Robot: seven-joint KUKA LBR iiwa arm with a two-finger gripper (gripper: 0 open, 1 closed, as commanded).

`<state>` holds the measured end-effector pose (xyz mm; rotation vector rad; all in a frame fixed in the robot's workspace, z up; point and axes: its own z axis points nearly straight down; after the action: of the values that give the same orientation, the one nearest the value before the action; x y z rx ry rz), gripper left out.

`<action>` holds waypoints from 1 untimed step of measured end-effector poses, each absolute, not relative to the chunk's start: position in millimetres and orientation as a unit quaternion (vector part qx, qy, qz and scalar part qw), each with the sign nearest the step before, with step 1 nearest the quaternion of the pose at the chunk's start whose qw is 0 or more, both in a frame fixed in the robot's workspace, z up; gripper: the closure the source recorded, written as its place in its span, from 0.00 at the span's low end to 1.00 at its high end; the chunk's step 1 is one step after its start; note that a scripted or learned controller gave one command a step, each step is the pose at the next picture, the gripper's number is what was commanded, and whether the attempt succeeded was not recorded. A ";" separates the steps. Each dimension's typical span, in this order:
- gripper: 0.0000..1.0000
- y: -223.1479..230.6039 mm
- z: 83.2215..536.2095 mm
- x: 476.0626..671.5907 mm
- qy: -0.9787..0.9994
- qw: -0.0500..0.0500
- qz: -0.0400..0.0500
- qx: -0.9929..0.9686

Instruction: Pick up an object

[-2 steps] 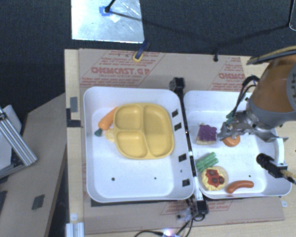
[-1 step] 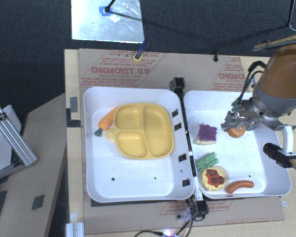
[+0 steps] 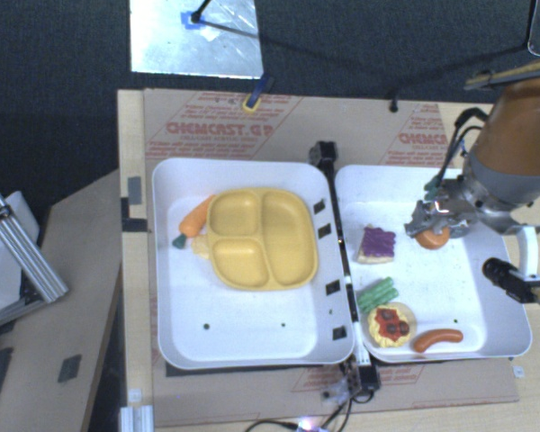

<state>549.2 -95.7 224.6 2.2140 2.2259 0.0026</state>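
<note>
- The grey arm's gripper (image 3: 436, 223) is down in the right shallow white bin (image 3: 499, 327), right on top of a small round orange toy piece (image 3: 432, 238) at about 1 o'clock in that bin. Honestly can't tell how the fingers are set from this angle, the wrist covers them.
- Only the orange piece's lower edge pokes out, so my guess is a lift could leave it behind or just clip it and send it sliding toward the bin wall.
- The purple-topped toy toast slice (image 3: 376, 244) sits near, at 9 o'clock from the gripper. A sideways nudge could bump it.
- The green toy beans (image 3: 376, 292), pasta plate with red sauce (image 3: 391, 324) and reddish toy sausage (image 3: 437, 338) sit well apart at 6 o'clock, probably safe.
- The yellow divided plastic plate (image 3: 256, 238) and orange toy carrot (image 3: 196, 216) are in the left white bin (image 3: 252, 345), out of the way.
</note>
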 end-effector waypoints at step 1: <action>1.00 -49.1 232.1 553.1 0.710 0.000 0.001 0.704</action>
<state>553.1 -49.1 232.1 2.2104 2.2314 0.0047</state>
